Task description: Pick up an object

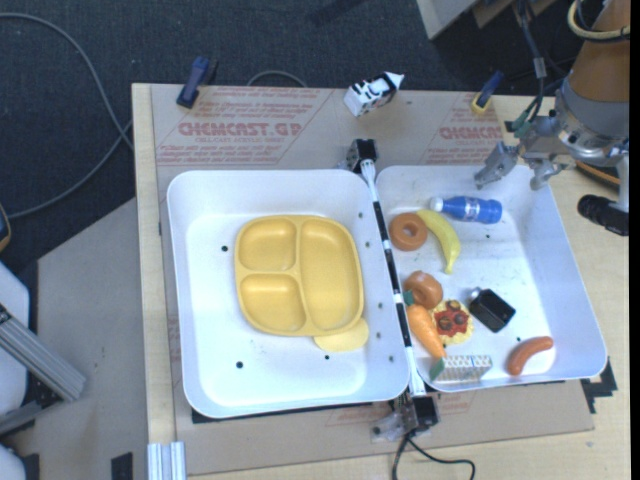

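My gripper (pixel 520 169) hangs above the far rim of the right bin (pixel 575 298), open, with nothing between its fingers. Just below and to its left lies a blue bottle (pixel 470 209). Beside that are a yellow banana (pixel 444 236) and a brown donut (pixel 408 232). Further toward the front sit a brown roll (pixel 424 289), an orange carrot (pixel 424 331), a small pizza slice (pixel 452 320), a black block (pixel 492 309), a sausage (pixel 529 355) and a grey ridged piece (pixel 462 367).
The left bin (pixel 200 298) holds a yellow divided plate (pixel 298 273) with a yellow disc (pixel 342 340) poking out beneath its front edge. Clamps sit on the cardboard at the back: blue ones (pixel 193 81) and a black-and-white one (pixel 372 92).
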`<action>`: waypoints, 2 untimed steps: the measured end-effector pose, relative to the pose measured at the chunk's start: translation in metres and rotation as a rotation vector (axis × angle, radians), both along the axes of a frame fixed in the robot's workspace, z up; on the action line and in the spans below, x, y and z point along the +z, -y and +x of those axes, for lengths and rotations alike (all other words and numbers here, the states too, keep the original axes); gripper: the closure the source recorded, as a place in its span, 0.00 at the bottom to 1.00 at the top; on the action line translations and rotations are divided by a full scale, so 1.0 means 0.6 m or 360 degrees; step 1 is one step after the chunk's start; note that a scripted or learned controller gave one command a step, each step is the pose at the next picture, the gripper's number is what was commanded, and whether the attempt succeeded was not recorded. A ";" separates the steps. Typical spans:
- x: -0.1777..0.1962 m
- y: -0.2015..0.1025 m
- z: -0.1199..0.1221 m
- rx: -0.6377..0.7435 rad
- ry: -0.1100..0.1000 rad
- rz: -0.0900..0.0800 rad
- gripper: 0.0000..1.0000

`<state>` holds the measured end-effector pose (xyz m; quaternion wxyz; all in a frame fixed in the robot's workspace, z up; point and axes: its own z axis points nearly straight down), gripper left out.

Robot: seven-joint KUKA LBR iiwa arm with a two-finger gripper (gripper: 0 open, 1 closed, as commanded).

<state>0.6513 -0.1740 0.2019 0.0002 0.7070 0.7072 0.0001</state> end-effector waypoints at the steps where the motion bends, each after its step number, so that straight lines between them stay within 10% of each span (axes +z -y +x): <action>1: -0.196 -0.007 0.003 0.0002 -0.0002 0.0000 0.00; 2: -0.195 0.069 0.024 0.0007 -0.0026 0.0023 0.00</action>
